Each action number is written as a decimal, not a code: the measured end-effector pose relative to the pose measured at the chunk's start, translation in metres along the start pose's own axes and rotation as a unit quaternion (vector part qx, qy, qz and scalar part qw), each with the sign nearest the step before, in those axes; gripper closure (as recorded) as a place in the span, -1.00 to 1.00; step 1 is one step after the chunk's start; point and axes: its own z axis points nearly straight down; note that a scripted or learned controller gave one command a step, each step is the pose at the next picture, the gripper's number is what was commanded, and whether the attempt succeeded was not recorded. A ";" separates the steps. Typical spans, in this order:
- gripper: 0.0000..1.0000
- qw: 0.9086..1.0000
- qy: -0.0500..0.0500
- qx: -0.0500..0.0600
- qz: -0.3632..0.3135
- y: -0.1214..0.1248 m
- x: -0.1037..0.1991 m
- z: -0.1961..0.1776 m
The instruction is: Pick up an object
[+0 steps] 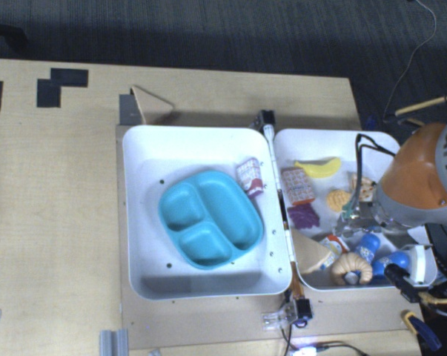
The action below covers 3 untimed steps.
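- Object candidates are sitting crowded in the right bin (pixel 390 141), in the camera view: a yellow banana-shaped piece (pixel 319 167) at the bin's 12 o'clock, a red-and-white packet (pixel 298 185) at 10 o'clock, a purple lump (pixel 303 216) at 9 o'clock, and a tan croissant-like toy (pixel 354 267) at 6 o'clock beside two blue pieces (pixel 369 245).
- The gripper (pixel 347 227) is hanging over the middle of that bin with the croissant-like toy near it at its 6 o'clock. An orange round piece (pixel 339 197) is lying just beside it at its 12 o'clock.
- The arm (pixel 423 176) is reaching in from 3 o'clock and shadowing the gripper, so I cannot tell whether it is open or closed, and nothing is showing as held.
- The croissant-like toy is looking light and probably a stiff, smooth plastic, so it is likely to slip. Taking it across its narrow middle is looking like the safest hold.
- Its neighbours are touching it, so a hold risks nudging them.
- The left bin (pixel 134 199) is carrying a blue divided tray (pixel 210 218) and, at that tray's 1 o'clock, a small wrapper (pixel 250 175).
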 end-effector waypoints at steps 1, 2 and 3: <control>1.00 1.000 0.002 0.012 0.000 0.051 0.076 -0.080; -1.00 1.000 0.001 0.013 -0.001 0.051 0.076 -0.080; -1.00 1.000 -0.002 0.002 -0.001 0.091 0.028 0.004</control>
